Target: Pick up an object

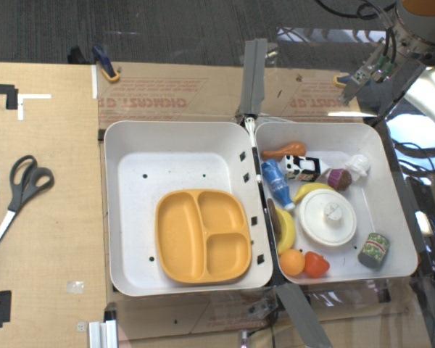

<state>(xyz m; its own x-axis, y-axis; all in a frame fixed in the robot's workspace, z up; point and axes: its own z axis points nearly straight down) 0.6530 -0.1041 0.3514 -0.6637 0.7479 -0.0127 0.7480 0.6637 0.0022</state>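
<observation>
Presently: gripper (362, 73) at upper right, above and beyond the bins, grasp state indiscernible. Right bin (388, 167): blue bottle (277, 183), white lidded pot (328, 219), banana (284, 228), orange (291, 262), small can (374, 250). Left bin (123, 194): yellow divided tray (203, 234).
</observation>
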